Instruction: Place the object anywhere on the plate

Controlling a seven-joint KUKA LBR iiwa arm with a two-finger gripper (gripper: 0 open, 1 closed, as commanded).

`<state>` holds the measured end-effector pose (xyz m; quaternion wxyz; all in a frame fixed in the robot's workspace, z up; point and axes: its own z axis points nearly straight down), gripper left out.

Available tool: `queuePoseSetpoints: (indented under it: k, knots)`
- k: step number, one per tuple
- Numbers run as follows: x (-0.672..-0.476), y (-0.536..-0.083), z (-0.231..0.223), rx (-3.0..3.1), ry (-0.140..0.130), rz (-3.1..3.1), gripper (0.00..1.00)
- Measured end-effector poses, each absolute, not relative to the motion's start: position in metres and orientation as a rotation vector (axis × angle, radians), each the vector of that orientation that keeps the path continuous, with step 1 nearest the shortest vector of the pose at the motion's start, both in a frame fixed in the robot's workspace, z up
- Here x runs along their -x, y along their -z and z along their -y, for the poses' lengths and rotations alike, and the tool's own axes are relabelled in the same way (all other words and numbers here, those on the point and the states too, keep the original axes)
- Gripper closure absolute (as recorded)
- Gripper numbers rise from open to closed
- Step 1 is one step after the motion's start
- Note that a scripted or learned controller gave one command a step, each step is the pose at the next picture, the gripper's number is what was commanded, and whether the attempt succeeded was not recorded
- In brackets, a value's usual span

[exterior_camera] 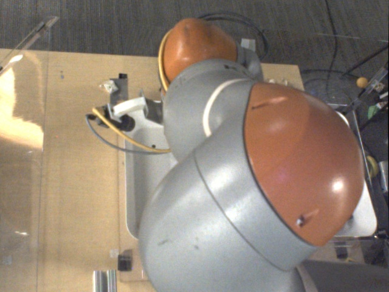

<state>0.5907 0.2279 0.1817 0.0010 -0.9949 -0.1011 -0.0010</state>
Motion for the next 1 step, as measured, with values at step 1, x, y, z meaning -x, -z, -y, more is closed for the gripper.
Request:
queuePoseSetpoints:
  k: [1]
  knots:
    - [-0.5908,-0.1820,-0.2278,3.123,0.004,0.318,0.00]
